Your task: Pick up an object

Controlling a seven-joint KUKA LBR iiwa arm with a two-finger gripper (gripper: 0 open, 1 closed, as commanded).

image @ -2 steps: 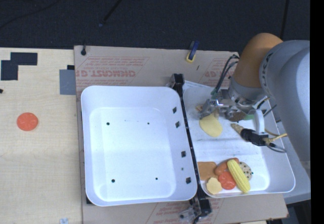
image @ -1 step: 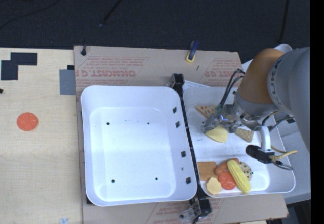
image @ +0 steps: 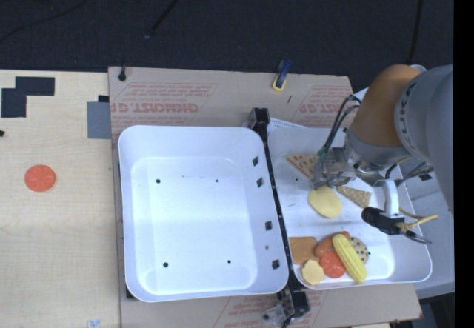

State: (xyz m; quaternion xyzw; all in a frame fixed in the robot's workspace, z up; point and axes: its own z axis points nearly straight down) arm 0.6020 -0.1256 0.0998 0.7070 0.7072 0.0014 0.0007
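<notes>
Hand (image: pixel 324 180) sits low in the right bin (image: pixel 415 271), at center right of the frame, just above the pale yellow piece (image: pixel 325 203); its grip cannot be told.

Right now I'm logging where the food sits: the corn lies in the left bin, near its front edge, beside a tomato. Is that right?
Not quite. The camera view shows the corn in the right bin, not the left one. The rest holds: it lies near the front edge, beside the tomato.
</notes>
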